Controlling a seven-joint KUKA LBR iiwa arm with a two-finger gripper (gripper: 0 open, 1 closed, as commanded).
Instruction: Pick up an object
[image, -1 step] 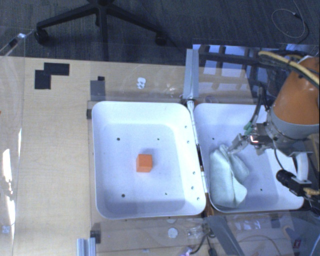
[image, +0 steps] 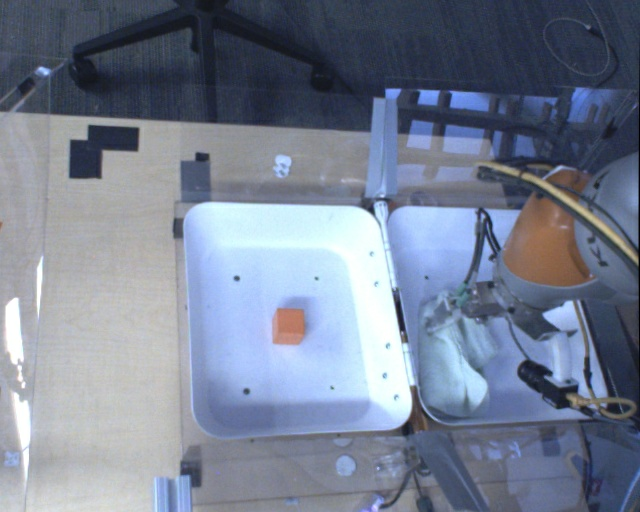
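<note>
Nearest the camera, along the front edge of the wooden counter (image: 100, 330), a few small metal fittings sit just below the two bins. The left bin (image: 215, 400) holds a small orange cube (image: 289, 326), which rests flat on the white floor a little left of the bin's middle, apart from every wall. Just beside it to the right, the right bin (image: 440, 240) contains a crumpled white cloth (image: 455, 360) that lies along the bin's left side toward the front. The grey arm comes in from the right with its orange band (image: 545, 240) above the right bin, and the pincer (image: 470, 305) hangs at the upper part of the cloth; whether it is apart or together cannot be told, and the cloth hides any contact. A black cable runs beside the wrist. Farther back, black tape marks (image: 100, 148) lie on the counter's far left, and beyond the counter the base of a black office chair (image: 200, 40) stands on dark carpet.
</note>
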